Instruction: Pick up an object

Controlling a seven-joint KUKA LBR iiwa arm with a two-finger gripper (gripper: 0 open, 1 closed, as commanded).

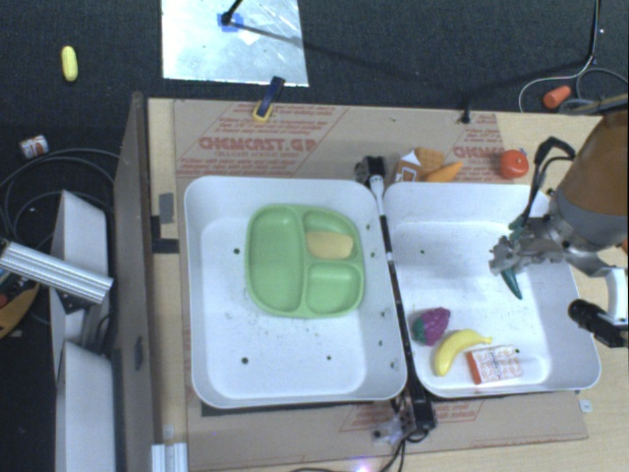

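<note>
The gripper [513,264] hangs over the right bin [432,239], clamped on a small teal object [514,282] between its fingers; next, I judge, a lift clear.

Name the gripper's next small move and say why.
Probably shift toward the near side of the right bin and lower over the banana. The gripper hangs above bare bin floor, while the banana, a purple toy and a red-and-white packet cluster along the bin's front.

Robot lab: bench bins [226,382], cables [29,190]
</note>
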